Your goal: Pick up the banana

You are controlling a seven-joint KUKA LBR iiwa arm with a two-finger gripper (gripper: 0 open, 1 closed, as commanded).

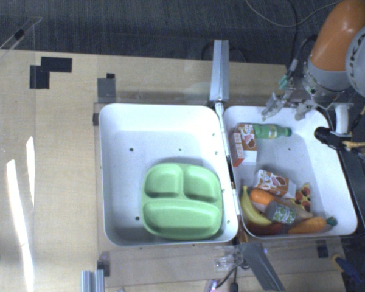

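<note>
Above the right bin's (347, 221) far edge, arm (340, 38) with gripper (287, 106), well apart from banana (249, 207)

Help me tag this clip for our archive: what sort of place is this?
Likely a robotics lab test bench: two white bins fixed to a wooden bench, a grey and orange arm reaching in, and toy-like groceries such as a banana and a green tray.

1. Banana (248, 205) partly buried under the orange item and the small bottle (282, 212).
2. Arm (347, 35) cut off by the right edge.
3. Gripper (287, 106) too small and blurred to judge.
4. Carton (245, 143) print illegible.
</note>
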